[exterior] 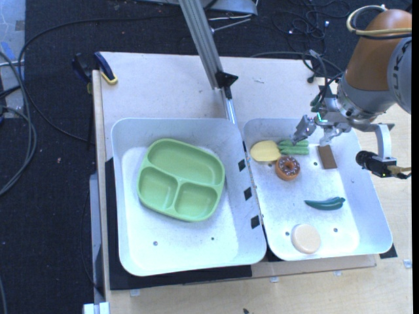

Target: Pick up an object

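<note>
Camera view: jaws (306,128), spread or pressed together not discernible, poised at the far edge of the right bin (366,195), directly over the right end of the green leafy piece (293,147). Long axis of that piece running left-right, with yellow piece (264,151) touching at left and donut (287,168) just near of it. Brown block (327,156) just right; green pepper (325,203) and cream disc (306,238) well nearer; green divided tray (181,179) in left bin (131,241).

Arm cropped, fingers unclear
The grey arm with the orange band (383,57) runs off the frame's right edge; its two-finger gripper (313,128) looks too blurred to read.
</note>
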Robot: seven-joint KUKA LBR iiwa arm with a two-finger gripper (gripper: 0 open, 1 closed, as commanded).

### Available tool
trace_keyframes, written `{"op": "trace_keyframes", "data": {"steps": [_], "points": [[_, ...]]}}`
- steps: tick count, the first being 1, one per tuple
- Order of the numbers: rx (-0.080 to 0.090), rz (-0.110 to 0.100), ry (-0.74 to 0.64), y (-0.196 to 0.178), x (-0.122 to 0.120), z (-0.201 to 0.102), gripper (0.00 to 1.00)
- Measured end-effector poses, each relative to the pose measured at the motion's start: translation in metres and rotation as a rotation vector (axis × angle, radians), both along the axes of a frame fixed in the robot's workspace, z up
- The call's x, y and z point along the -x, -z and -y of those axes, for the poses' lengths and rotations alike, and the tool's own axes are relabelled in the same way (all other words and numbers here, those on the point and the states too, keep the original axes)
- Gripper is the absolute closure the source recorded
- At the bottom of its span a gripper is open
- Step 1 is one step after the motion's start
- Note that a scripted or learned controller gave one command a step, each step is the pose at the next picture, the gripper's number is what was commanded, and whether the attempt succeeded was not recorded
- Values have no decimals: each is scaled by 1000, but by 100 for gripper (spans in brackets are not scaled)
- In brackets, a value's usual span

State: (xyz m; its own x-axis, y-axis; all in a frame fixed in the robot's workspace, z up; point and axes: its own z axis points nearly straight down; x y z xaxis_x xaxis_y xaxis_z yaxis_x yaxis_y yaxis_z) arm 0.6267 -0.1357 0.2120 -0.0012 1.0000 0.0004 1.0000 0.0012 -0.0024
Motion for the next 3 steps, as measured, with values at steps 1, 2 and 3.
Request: {"op": "trace_keyframes", "data": {"steps": [1, 2, 3], "points": [[0, 3, 0, -1, -1, 0, 0], [1, -1, 1, 42, -1, -1, 0], [0, -2, 0, 105, -2, -4, 0]]}}
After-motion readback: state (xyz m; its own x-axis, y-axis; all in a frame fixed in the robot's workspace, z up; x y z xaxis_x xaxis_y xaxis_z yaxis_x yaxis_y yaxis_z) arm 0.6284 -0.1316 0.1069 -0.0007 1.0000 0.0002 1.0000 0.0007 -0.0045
